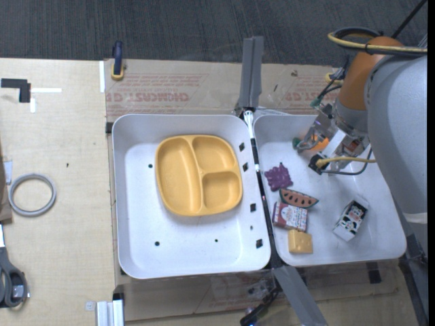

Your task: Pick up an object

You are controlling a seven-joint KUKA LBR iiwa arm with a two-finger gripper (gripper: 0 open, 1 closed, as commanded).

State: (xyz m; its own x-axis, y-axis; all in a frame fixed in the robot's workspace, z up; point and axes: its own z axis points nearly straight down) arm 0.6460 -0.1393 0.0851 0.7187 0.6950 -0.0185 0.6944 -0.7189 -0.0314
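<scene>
My gripper (318,152) hangs low over the back of the right bin (380,246), under the grey arm with its orange band (359,80). A small green and orange shape (305,141) shows at the gripper's left side; I cannot tell whether it is held. In that bin lie a purple grape bunch (278,176), a watermelon slice (299,197), a red and white packet (290,216), a yellow cheese wedge (300,242) and a black-and-white cow-print carton (351,220). The grapes sit a short way left and in front of the gripper.
The left bin (136,236) holds a yellow divided plate (198,174). A metal divider post (251,73) stands between the bins at the back. On the bench to the left lie a roll of tape (30,194) and scissors (12,284). Cables (350,161) trail from the wrist.
</scene>
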